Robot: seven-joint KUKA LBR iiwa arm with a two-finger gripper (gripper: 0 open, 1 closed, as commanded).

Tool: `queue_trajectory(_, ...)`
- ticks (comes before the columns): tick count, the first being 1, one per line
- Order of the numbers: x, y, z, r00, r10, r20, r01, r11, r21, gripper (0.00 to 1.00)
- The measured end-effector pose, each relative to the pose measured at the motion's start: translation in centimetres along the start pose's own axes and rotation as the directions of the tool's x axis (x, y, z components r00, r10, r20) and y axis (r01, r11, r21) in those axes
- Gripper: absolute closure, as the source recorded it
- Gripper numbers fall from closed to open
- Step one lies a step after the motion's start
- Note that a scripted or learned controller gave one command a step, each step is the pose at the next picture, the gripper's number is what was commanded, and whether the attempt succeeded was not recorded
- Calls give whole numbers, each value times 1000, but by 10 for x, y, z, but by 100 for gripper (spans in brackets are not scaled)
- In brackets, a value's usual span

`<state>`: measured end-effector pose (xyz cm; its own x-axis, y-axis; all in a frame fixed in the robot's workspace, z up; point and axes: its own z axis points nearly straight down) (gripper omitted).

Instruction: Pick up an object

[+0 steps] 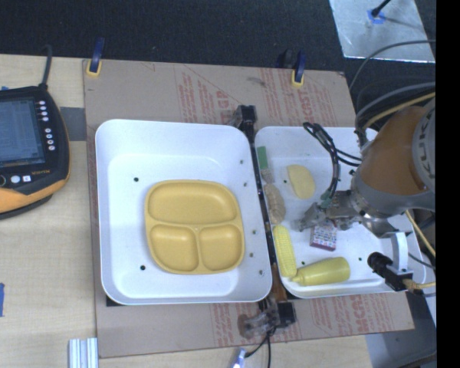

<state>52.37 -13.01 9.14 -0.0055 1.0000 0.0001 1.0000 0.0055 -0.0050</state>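
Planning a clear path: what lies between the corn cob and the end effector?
Bare white bin floor between the corn cob and end effector, per camera view.

Left bin (115, 205): smooth white plastic with a soft sheen.
Divided plate (193, 225), inside the left bin: matt yellow plastic.
Mustard bottle (322, 271), right of the left bin: glossy yellow plastic.
Corn cob (284, 251), beside the bottle: bumpy yellow plastic.
Bench sheet (176, 90), under the left bin: matt brown cardboard, printed red.
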Motion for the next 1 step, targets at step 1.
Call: queue_trajectory(1, -6, 79, -1, 1000, 2, -1, -2, 1000, -3, 0)
